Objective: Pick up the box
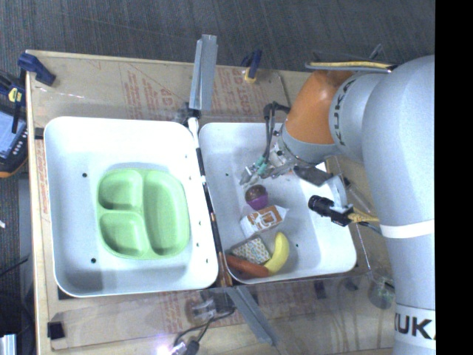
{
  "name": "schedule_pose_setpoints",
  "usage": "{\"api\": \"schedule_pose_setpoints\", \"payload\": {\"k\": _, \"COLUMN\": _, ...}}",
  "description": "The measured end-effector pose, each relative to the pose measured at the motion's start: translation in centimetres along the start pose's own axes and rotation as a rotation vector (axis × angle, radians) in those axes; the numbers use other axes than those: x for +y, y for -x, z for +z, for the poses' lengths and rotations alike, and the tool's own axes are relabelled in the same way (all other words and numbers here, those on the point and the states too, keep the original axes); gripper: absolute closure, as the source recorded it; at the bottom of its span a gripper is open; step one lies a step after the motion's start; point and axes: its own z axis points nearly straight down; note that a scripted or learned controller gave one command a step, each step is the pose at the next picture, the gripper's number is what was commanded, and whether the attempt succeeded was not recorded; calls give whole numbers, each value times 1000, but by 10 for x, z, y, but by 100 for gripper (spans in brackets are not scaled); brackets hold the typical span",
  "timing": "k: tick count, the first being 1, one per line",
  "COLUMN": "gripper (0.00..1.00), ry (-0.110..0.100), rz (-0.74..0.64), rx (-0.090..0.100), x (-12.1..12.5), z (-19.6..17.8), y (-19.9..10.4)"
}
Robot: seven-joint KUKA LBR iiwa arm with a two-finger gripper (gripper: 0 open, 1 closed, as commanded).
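We see the arm (369, 117) reaching from the right into the right bin (222, 146), with its gripper (255, 172) hanging over the middle of that bin, just above a small purple object (256, 195). The box (264, 218), small, white and orange, lies flat on the bin floor just below the purple object and close to it. Lower in the same bin there are a banana (279, 252), a red thing (247, 267) and a patterned packet (254, 250), all close together near the front wall. The left bin (59, 198) holds a green tray (143, 213) with three compartments. We cannot tell how the tool is set; at this size it is only a small greenish shape, and nothing is seen inside it. So we judge that the task is at its early part: the box is not lifted, not touched, and it rests in the bin. What is left, in our opinion, is almost all: to bring the tool a little toward the front, over the box, to descend, to take it and to lift it without catching the purple object beside it
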Motion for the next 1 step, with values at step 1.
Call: {"api": "schedule_pose_setpoints", "payload": {"k": 1, "gripper": 0, "ry": 0, "rz": 0, "rx": 0, "x": 0, "z": 0, "y": 0}}
